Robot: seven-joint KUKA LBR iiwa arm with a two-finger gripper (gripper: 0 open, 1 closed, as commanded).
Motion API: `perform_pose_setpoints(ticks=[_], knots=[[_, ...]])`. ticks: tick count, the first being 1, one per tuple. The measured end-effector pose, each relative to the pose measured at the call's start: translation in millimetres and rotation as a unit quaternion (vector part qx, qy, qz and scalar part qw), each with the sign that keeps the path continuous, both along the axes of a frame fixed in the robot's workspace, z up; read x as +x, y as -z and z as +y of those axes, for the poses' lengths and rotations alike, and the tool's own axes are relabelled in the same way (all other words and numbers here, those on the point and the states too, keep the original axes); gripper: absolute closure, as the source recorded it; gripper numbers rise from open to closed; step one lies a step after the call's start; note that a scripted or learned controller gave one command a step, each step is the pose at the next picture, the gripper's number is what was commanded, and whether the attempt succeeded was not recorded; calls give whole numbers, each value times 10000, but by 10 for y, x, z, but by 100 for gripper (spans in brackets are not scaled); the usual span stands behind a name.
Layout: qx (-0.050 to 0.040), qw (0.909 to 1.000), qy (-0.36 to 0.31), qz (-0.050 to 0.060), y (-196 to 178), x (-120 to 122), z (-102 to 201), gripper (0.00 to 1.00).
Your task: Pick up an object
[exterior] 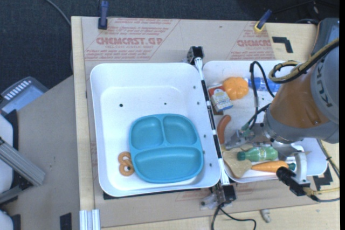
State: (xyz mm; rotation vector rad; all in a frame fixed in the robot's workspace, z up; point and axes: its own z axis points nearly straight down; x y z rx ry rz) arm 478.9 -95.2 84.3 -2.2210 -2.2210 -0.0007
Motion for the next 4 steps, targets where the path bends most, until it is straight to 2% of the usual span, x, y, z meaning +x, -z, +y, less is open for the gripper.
perform_pose_setpoints(ticks=[1,3,4], knots=[[0,10000,0,-1,0,1,43,0],[-4,10000,0,-7,0,2,-67,0],[3,10000,-3,-2,0,2,17,0]])
